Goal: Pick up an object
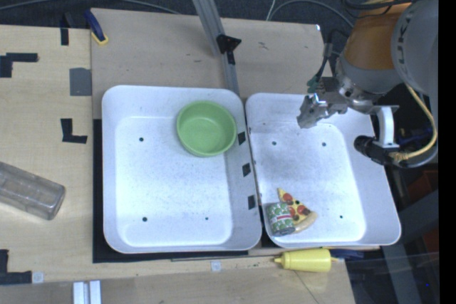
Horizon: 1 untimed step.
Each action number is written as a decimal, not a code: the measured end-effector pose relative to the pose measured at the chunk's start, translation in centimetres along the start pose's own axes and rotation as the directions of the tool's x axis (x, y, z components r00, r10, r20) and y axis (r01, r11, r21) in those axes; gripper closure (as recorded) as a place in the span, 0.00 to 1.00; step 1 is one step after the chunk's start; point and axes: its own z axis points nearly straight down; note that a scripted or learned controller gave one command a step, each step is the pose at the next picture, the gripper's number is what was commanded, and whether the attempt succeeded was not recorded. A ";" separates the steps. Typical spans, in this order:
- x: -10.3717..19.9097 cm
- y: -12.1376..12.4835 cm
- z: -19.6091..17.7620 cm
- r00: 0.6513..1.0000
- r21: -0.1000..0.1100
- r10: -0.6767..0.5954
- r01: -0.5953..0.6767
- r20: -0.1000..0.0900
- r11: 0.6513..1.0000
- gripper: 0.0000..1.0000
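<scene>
Far left, on the bare bench: a clear tumbler (pixel 28 192) lying on its side, outside both bins and well out of the likely reach.

Next, the left bin (pixel 117 174), with a green bowl (pixel 206 127) standing upright near its far right corner. Probably a hard pick: smooth, rounded and wide, so liable to slip free or tip unless taken by the rim. Close to the bin's wall too, so little room on that side.

Then the right bin (pixel 360 217). At its near left corner, a toy pizza slice (pixel 296 211), touching or overlapping a small patterned packet (pixel 278 220). Both flat and low, so a descent that stops short would likely close on air, and one slightly off might nudge the pair against the wall or lift both at once.

Just outside that bin's near edge, a yellow bottle (pixel 308 260) on its side.

Further right and farther back, the gripper (pixel 313 111), over the far left part of the right bin and well apart from the slice. Open or closed – cannot tell from this angle; nothing seen in its grasp. Straight down from there – only bare bin floor, hence probably an empty try.
</scene>
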 end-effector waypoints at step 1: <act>4.8 1.9 -0.5 1.000 -0.002 -0.001 0.001 -0.001 1.000 1.00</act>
